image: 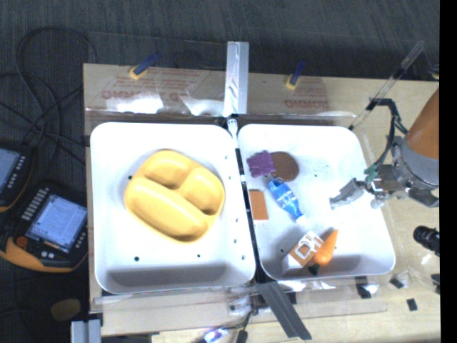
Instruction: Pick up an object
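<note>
Camera view, looking down at a slant: we see two white bins side by side, the left bin [107, 263] taken up by one big yellow lumpy object [175, 194] sitting near its middle, probably dumped there as a single bulky item. The right bin [371, 256] has the small stuff. A purple toy [260, 164] touches a brown disc [284, 166] near the far wall, a blue bottle [285, 198] lies tilted just below them, an orange-brown block [258, 205] lies flat near the divider, and a white box with brown print [305, 249] touches an orange carrot-like piece [326, 247] near the front wall. They look scattered loosely, as random pick targets would be. The task names no particular object, so we take any of these as a candidate; the nearest to the arm seem to be the carrot piece and the box. The gripper [348, 194] reaches in from the right over the right side of the right bin, above bare floor, nothing between its fingers. Whether the fingers are spread or pressed together we cannot tell; the tip is small and grey against white. We judge the pick not yet made, with the arm positioned over the bin for a descent.
</note>
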Controlling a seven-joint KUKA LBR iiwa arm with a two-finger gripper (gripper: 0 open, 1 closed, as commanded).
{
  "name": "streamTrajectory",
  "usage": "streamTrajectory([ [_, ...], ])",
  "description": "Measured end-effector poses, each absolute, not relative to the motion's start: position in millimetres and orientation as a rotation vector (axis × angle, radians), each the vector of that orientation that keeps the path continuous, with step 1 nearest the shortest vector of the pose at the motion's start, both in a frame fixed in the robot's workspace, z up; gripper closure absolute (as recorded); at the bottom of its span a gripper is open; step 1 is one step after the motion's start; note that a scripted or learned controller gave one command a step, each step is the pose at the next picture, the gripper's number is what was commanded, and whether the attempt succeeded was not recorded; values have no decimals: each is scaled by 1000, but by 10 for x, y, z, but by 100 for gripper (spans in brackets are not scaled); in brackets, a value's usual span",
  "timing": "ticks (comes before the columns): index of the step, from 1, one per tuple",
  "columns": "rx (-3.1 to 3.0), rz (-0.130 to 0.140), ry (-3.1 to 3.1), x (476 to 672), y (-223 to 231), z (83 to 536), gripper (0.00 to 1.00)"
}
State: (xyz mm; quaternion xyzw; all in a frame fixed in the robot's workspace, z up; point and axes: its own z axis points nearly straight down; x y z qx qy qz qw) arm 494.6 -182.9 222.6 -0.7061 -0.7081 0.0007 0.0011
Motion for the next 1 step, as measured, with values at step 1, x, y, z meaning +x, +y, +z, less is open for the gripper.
streamTrajectory([
  [1, -1993, -25, -2421, 4904, -2121, 888, 0],
])
